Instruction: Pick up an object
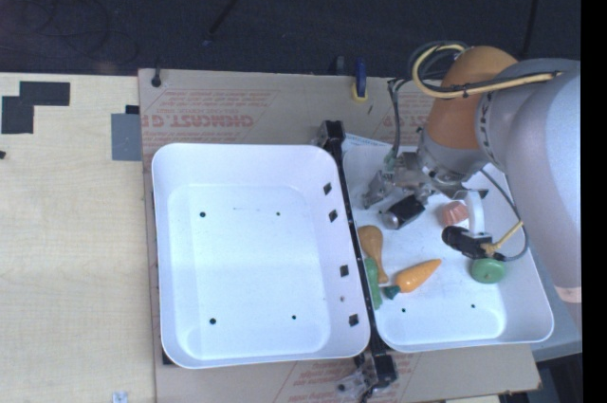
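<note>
**A:** The gripper [377, 192] is low in the right bin [455, 320], at the far left corner, close to the wall it shares with the left bin [247, 249].

**B:** Open or closed?

**A:** Can't tell from up here, the wrist blocks it.

**B:** And the objects?

**A:** Closest is a tan gourd-shaped piece [370, 244], just nearer than the gripper and against the left wall. Right of it lies an orange carrot [418, 275], tilted. Further right there's a pink piece [453, 212], and a green round piece [488, 271] sits toward the right wall.
</note>
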`<state>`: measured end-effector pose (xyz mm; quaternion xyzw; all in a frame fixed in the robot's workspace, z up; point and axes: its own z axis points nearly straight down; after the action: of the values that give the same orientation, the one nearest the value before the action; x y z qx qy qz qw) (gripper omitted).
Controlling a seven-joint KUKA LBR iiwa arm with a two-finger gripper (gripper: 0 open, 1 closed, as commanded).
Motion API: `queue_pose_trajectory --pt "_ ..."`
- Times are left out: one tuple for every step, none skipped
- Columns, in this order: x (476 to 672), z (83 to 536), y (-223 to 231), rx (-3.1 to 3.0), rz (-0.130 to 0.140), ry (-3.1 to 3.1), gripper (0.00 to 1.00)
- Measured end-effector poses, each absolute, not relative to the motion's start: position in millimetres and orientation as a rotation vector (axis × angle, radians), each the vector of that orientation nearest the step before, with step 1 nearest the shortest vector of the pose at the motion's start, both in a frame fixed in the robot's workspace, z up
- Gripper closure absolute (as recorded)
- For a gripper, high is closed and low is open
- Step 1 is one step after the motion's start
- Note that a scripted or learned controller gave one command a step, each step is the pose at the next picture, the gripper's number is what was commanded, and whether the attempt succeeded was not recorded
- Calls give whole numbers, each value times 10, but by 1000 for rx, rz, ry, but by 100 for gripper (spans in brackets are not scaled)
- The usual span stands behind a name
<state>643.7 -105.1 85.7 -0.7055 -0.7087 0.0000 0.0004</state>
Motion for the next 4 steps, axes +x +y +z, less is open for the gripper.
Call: queue_pose_trajectory --pt "5598 1754 -1109 -2223 2 -2216 0" --pt "6325 2782 -1862 -2234 -6 -2229 0" --pt "6333 5352 -1444 -2228 -14 -2235 0" --pt "6339 5339 -1439 -2211 6 -2227 100"
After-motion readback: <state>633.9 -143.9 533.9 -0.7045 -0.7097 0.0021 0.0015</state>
